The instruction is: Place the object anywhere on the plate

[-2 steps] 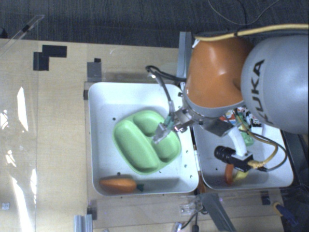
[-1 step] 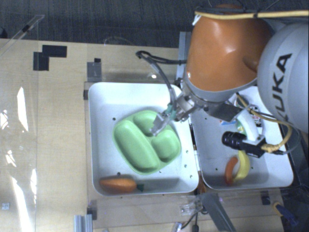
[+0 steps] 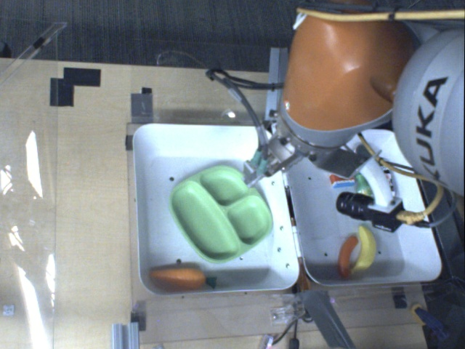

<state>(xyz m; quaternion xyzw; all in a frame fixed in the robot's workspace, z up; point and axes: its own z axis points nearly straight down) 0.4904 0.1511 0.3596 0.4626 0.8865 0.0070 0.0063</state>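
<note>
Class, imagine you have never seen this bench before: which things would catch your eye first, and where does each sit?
The big orange band of the arm fills the upper right, hanging over both bins. Next comes the green plate with three compartments, in the middle of the left bin, with the claw at its upper right edge. A carrot lies along that bin's near wall, and a banana lies in the right bin.

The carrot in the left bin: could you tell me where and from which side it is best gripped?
I would grip the carrot across its thick orange middle, coming straight down from above. It lies flat, lengthwise along the left bin's near wall, so the claw should close across its narrow width; the wall probably blocks a side approach.
</note>
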